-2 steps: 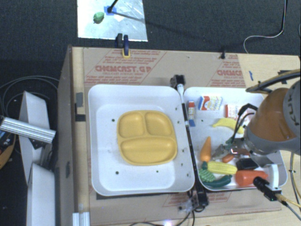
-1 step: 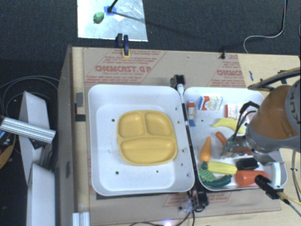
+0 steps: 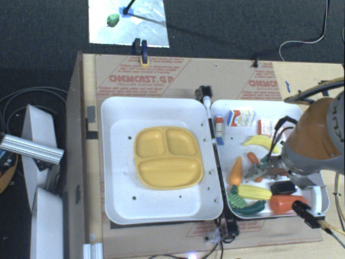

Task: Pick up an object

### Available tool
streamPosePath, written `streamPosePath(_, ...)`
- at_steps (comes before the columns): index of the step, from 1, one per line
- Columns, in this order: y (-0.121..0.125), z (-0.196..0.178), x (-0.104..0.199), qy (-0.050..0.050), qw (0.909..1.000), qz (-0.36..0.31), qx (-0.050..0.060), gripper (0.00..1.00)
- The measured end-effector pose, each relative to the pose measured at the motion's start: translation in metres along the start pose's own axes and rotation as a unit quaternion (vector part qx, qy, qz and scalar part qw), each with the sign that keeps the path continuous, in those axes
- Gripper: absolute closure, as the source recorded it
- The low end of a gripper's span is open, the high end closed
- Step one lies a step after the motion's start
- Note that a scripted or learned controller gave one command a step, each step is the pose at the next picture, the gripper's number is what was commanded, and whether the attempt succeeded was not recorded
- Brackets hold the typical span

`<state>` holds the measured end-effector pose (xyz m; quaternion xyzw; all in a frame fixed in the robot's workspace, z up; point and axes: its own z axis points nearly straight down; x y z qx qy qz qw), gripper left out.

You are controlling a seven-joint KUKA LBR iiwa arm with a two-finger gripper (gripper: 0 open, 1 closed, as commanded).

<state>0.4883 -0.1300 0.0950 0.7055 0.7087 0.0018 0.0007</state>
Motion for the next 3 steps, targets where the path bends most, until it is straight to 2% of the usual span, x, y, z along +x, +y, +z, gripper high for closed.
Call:
streamPosePath(1, 0.044, 0.011, -0.014, -0.001, 1.0, 0.001, 0.001, 0.0)
streamPosePath(2, 0.044, 0.0, -0.014, -0.001, 1.0, 0.0, 0.0, 1.0)
streamPosePath(3, 0.065, -0.09, 0.057, 0.0, 1.0, 0.0, 0.0, 1.0)
